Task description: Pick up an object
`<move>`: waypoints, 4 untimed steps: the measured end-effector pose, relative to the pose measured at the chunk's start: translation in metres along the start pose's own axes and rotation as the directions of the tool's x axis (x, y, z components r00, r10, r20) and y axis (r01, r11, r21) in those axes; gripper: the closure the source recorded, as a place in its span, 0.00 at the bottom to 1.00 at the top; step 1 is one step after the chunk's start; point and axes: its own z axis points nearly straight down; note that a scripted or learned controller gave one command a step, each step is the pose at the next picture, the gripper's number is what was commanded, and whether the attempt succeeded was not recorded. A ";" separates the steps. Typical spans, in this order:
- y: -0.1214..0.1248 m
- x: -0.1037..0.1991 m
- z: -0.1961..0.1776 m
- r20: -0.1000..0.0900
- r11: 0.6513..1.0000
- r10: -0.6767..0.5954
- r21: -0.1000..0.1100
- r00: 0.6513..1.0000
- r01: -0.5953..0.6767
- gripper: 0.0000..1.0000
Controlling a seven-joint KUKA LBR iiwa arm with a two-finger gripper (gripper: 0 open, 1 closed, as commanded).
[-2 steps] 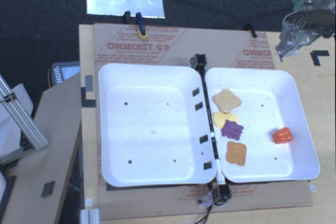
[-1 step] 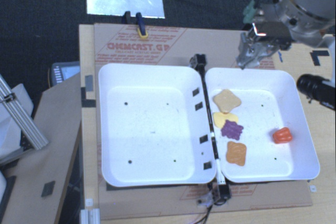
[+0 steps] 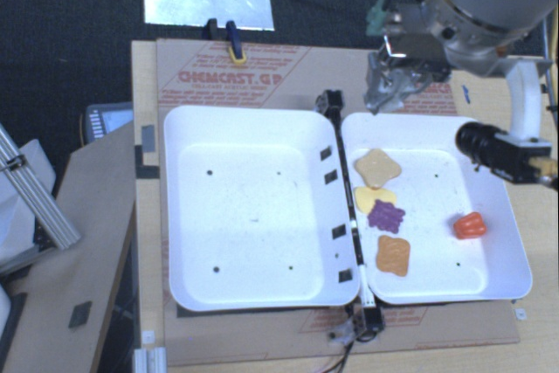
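I see my gripper [image 3: 390, 92] hanging above the right bin's [image 3: 502, 288] far rim, carrying nothing; whether it's clenched I cannot tell. The tan piece [image 3: 377, 166] lies nearest.

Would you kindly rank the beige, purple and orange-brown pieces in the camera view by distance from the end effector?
From the end effector:
1. Beige piece, top of the right bin's left column.
2. Purple piece, mid-column.
3. Orange-brown piece, bottom of the column.

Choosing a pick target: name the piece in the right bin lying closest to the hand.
The tan piece, at the top of the cluster by the divider. It lies nearest the hand; the yellow, purple, orange and red pieces lie farther down.
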 end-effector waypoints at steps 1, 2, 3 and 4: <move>0.046 0.034 0.191 0.006 1.000 0.004 0.016 1.000 -0.004 1.00; -0.001 0.003 0.140 0.001 1.000 0.009 -0.001 1.000 -0.009 1.00; 0.001 -0.039 0.033 0.000 1.000 0.010 -0.012 1.000 -0.010 1.00; 0.000 0.027 -0.002 -0.001 1.000 -0.003 -0.004 1.000 0.003 1.00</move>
